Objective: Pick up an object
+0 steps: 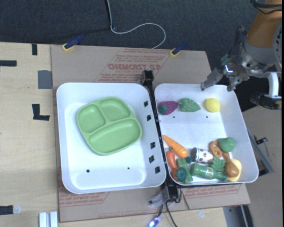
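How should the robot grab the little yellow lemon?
Probably straight down from above, with the fingers closing across the lemon's round middle. It lies apart from the green leafy toy, but close to the right bin's far wall, so a sideways approach looks cramped.

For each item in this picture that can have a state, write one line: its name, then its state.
pincer: open, holding nothing, above the right bin's far rim.
green tray: upright, compartments bare, in the left bin.
yellow lemon: loose, near the right bin's far wall.
carrot: lying flat.
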`<state>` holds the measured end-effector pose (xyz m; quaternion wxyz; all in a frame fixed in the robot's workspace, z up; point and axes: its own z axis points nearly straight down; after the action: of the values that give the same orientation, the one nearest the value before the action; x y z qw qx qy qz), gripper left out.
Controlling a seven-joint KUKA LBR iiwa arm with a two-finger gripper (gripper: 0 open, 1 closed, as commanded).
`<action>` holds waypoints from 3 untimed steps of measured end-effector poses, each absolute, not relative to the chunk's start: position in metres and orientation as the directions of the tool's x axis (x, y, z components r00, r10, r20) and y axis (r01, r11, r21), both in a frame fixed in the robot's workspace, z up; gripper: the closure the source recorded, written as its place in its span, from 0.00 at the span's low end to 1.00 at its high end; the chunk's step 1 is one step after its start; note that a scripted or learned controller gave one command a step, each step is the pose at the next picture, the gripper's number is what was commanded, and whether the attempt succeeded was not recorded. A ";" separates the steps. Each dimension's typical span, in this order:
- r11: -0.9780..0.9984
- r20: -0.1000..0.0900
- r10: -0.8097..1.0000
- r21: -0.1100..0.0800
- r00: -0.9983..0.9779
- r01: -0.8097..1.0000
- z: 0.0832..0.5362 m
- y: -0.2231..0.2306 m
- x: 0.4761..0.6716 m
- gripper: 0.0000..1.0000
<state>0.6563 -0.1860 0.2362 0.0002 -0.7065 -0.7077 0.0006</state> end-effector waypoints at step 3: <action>0.003 -0.002 1.000 0.000 -0.003 1.000 0.450 -0.089 0.554 1.00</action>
<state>0.5536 -0.0894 0.4500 -0.0006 -0.7061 -0.7081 0.0006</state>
